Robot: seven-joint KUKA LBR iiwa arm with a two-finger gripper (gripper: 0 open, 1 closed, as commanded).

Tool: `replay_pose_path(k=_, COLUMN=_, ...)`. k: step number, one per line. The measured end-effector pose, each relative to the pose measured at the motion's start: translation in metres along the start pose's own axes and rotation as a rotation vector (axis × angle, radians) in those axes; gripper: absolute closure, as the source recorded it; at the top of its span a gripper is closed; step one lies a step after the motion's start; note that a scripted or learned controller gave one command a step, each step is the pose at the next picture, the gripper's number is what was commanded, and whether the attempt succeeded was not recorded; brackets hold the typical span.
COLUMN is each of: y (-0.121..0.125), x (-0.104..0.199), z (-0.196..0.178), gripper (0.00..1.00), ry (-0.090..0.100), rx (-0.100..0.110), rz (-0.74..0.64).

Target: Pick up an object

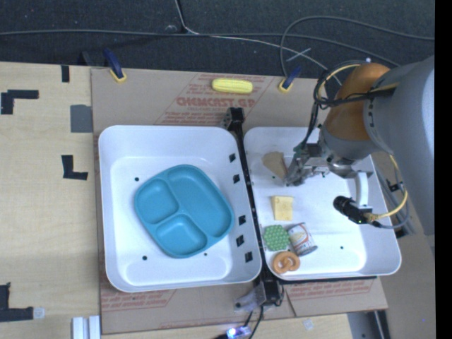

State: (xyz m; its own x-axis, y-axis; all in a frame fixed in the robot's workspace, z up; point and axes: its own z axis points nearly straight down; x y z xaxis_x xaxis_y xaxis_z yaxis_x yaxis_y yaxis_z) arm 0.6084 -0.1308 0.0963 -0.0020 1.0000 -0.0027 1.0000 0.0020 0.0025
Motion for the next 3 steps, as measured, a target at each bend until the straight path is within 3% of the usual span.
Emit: replay_pose_path(k=3, y=0.017, x=-0.004, z=-0.144, gripper=1.0, ry=0.002, rx=-0.001, rz=0.001)
